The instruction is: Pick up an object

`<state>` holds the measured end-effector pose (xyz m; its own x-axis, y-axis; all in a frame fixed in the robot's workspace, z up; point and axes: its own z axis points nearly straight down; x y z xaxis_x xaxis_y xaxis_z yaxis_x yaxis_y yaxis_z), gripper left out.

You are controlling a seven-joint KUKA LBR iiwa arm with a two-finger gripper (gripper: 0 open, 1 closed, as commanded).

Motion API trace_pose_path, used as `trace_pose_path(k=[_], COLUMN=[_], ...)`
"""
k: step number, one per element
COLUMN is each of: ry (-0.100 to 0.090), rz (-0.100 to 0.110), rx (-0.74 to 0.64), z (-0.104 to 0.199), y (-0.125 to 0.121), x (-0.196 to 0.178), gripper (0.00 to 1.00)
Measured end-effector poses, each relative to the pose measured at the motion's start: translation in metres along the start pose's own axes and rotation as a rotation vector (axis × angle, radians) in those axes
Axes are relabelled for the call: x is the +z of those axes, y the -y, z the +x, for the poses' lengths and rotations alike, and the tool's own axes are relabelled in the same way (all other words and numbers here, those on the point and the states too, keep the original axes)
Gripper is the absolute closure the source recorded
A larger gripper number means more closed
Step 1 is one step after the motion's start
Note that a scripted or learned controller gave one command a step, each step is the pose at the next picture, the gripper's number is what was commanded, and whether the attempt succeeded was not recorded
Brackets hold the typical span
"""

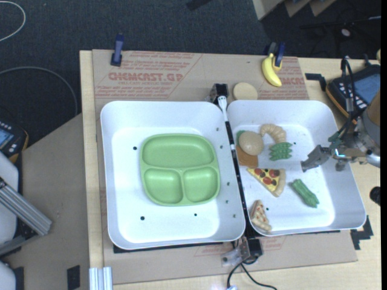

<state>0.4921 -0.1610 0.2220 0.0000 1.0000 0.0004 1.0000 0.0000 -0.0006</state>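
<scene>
The right bin (pixel 320 219) holds several toy foods: a burger (pixel 249 147), a croissant (pixel 273 130), a green leafy piece (pixel 279 151), a pizza slice (pixel 268 179), a green pickle (pixel 305 193) and a small pastry (pixel 260 215) on the front rim. My gripper (pixel 326 157) hangs over the right side of this bin, right of the leafy piece and above the pickle. Its dark fingers (pixel 314 159) stand spread, with nothing between them.
The left bin (pixel 121 125) carries a green divided plate (pixel 179 168). A toy banana (pixel 271 71) and a beige round piece (pixel 245 91) lie on the board behind the bins. Blue clamps (pixel 117 49) hold the board's back edge.
</scene>
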Motion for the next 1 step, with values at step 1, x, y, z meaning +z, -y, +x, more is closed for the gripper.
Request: trace_pose_path(k=[1], ry=[-0.004], rz=[0.004], rx=[-0.003], z=[0.0643], y=[0.0136], x=[0.1421], gripper=[0.00])
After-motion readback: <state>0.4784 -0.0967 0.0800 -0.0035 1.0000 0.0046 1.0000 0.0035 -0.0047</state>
